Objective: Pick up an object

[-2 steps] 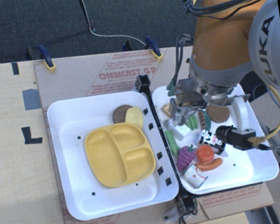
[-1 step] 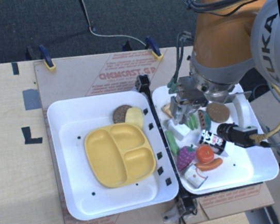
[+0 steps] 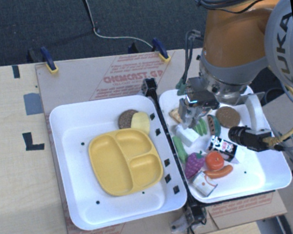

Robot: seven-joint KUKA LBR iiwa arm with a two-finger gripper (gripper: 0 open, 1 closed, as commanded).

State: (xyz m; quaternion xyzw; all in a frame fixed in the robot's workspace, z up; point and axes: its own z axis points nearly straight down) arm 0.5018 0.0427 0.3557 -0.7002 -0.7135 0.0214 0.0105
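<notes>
Can't tell if tool (image 3: 188,114) is open or closed. Go slow onto white block (image 3: 188,133) just below, missing green bean (image 3: 179,148) beside.

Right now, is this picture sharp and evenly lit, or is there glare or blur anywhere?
In the camera view, lighting is soft and even; the yellow tray and the left bin look crisp, with faint shadows. The arm's orange band looms large and slightly soft near the lens, with a mild sheen. The small toys under the gripper are cluttered and hard to resolve.
</notes>
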